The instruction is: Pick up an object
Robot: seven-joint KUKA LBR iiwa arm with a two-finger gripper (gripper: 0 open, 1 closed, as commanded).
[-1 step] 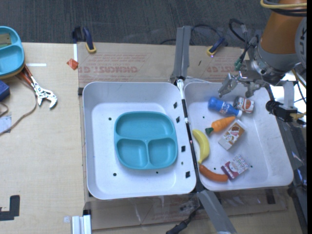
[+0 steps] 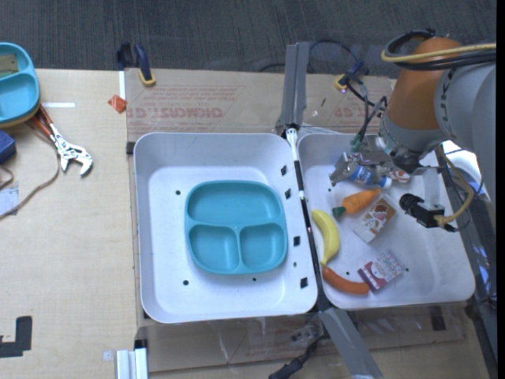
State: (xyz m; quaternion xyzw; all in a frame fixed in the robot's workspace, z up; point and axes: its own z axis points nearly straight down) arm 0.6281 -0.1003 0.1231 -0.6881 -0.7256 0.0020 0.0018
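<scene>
gripper low at the far edge of the right bin

the gripper (image 2: 357,169) hangs over a blue-and-silver packet (image 2: 364,172); i cannot tell its state. just nearer lies an orange carrot (image 2: 360,200), likely light, stiff plastic, smooth, best pinched across its thick middle.

We see our arm (image 2: 465,93) as a bulky grey cylinder with a smooth orange band (image 2: 422,85) above the wrist. A yellow hose (image 2: 438,52) and thin black cables (image 2: 359,73) loop around it. Our gripper (image 2: 359,168) is a small cluster of metallic silver parts with blue touches.
</scene>
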